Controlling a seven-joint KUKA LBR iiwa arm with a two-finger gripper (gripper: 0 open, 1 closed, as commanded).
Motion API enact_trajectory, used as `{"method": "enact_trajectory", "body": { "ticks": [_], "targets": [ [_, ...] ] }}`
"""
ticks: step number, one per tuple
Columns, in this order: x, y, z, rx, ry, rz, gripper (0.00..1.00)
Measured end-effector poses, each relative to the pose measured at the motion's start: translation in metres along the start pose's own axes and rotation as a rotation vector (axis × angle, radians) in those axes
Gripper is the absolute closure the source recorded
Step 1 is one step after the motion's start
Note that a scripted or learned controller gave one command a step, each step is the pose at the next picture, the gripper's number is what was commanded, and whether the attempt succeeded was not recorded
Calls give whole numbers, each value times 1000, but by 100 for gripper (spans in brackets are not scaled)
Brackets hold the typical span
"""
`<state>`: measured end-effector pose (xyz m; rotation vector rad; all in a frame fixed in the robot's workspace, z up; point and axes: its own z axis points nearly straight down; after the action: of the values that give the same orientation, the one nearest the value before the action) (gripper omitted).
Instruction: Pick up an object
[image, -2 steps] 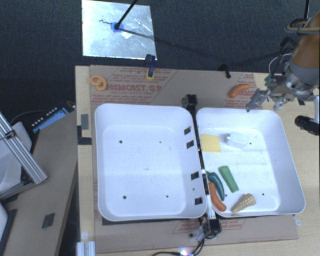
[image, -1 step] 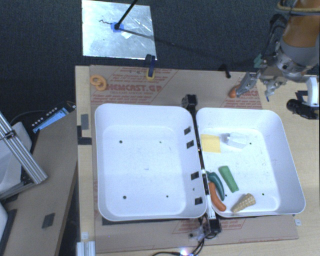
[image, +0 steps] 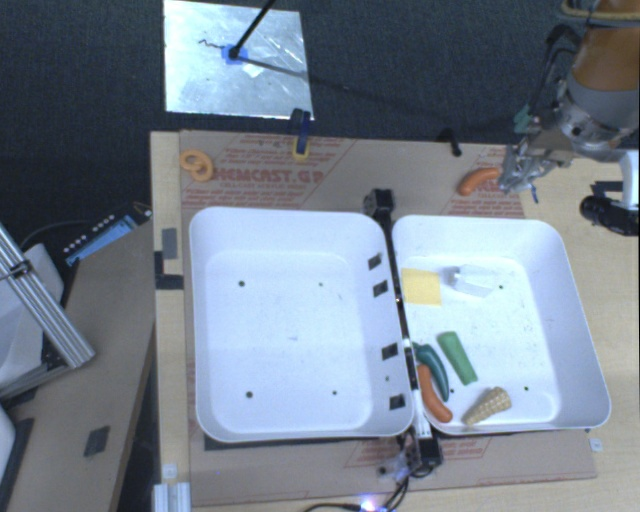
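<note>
In the camera view the arm (image: 600, 70) comes in from the upper right corner, grey with its orange band, and its claw (image: 516, 172) hangs above the counter (image: 330, 160) behind the right bin (image: 575, 330), outside both bins. The claw tip is just beside an orange sausage-shaped object (image: 478, 181) that lies at the far edge of the brown board, and they seem to touch or almost touch; I cannot tell if the object is between the fingers. How far the claw stands apart I also cannot tell, because the tip is small and blurred here. The right bin holds six things: one yellow square block (image: 421, 287), one pale clear object (image: 470, 281) just beside it, one green stick (image: 457, 358), one dark teal curved piece (image: 432, 360), one orange piece (image: 433, 393) touching the teal one near the bin's left wall, and one tan cone (image: 487, 405) near the front rim. The left bin (image: 200, 300) shows its white floor with four small dark dots. On the counter there is one orange ring (image: 196, 165) at the far left corner of the board, one yellow and blue clip (image: 300, 135) at the far edge, and one shiny metal sheet (image: 237, 60) behind it on the dark floor. Between the two bins runs a row of black clips (image: 390, 320).
</note>
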<state>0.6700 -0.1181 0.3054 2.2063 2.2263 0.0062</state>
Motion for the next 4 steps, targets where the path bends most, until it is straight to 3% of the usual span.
{"method": "enact_trajectory", "body": {
  "ticks": [1, 3, 4],
  "targets": [
    [67, 1, -60, -1, 4, -3, 100],
    [222, 1, -118, 3, 5, -3, 100],
    [277, -42, -140, 5, 6, -2, 100]
  ]
}}
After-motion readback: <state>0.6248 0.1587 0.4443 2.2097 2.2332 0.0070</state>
